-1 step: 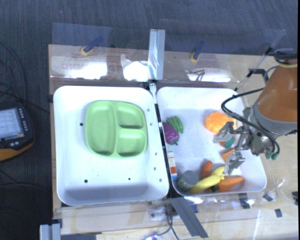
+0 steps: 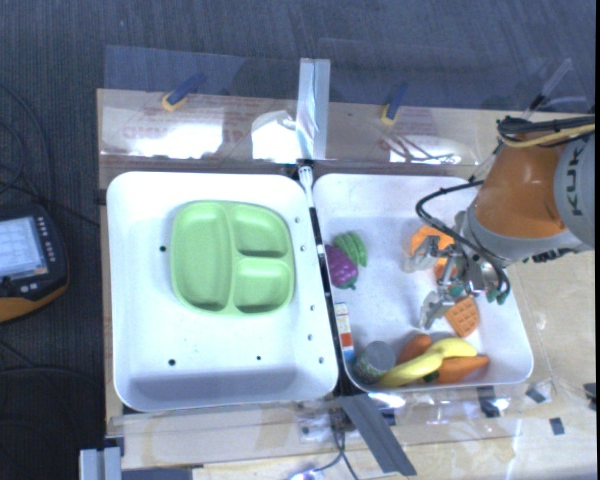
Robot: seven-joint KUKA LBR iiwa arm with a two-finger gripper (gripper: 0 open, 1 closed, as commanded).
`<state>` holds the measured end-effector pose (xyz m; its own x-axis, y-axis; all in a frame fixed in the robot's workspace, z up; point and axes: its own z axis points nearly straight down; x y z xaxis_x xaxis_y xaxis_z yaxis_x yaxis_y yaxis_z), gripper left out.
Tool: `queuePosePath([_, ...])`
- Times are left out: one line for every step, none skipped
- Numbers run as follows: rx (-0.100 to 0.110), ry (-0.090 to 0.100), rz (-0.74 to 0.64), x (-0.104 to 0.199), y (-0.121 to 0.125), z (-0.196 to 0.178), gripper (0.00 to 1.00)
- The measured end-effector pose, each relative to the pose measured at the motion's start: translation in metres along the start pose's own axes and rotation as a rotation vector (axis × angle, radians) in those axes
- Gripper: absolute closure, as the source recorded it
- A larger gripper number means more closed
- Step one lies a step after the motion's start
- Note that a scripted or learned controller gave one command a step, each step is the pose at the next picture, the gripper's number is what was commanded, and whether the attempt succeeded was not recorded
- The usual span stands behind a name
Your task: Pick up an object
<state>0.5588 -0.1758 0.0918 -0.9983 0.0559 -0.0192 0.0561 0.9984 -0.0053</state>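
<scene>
gripper (image 2: 432,286) over the right bin (image 2: 380,203), fingers spread and holding nothing. nearest target: orange waffle piece (image 2: 464,316), just beside the fingertips, probably light, stiff plastic; best pinched across its flat edges. banana (image 2: 425,364) lies near the front wall.

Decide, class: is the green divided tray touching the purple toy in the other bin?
Apart. The camera view shows the green tray in the left bin, the purple toy beyond the bins' shared rims.
</scene>
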Motion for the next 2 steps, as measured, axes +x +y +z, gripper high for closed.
queuePosePath([-0.002, 0.003, -0.057, -0.059, 0.036, 0.002, 0.0])
queuePosePath([-0.003, 0.005, -0.007, -0.021, 0.017, 0.001, 0.0])
